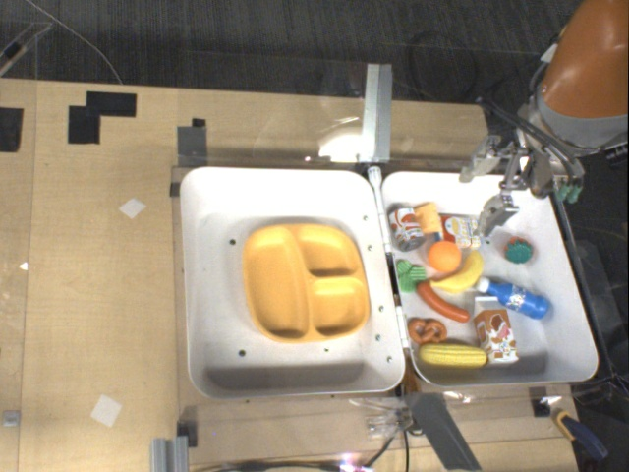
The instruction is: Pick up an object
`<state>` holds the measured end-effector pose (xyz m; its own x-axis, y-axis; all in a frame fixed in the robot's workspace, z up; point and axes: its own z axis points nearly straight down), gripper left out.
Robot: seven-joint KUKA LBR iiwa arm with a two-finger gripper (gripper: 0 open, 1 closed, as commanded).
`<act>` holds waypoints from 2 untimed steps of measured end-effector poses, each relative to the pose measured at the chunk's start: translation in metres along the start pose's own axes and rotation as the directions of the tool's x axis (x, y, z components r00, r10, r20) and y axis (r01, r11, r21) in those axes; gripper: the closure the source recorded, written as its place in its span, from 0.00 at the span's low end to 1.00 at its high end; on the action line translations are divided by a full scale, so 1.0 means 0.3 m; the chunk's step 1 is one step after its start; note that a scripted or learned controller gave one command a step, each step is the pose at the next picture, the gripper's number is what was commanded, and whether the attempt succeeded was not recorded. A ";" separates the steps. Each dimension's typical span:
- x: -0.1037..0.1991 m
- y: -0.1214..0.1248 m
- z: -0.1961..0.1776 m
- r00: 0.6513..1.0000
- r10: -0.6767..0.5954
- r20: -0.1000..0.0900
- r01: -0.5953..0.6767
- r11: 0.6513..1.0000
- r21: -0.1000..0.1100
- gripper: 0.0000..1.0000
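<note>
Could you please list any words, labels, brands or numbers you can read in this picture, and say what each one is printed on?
None can be read.
The can, the small carton and the red-and-white packet in the right bin carry printed labels, all too small and blurred.
The blue bottle shows no legible text.

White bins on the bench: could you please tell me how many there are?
2. The left bin holds a yellow divided tray. The right bin, touching it along the middle, holds a pile of toy food. Nothing in view suggests a hidden third.
</note>
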<state>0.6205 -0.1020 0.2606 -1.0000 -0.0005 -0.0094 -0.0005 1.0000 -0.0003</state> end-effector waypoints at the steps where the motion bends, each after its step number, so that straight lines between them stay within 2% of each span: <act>1: -0.158 -0.074 0.441 0.941 0.338 -0.007 -0.338 0.941 0.001 0.00; 2: -0.110 -0.148 0.565 0.661 0.751 -0.001 -0.751 0.661 0.002 0.00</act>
<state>0.6553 -0.1465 0.0915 -0.6608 0.7505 -0.0057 0.7505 0.6608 0.0052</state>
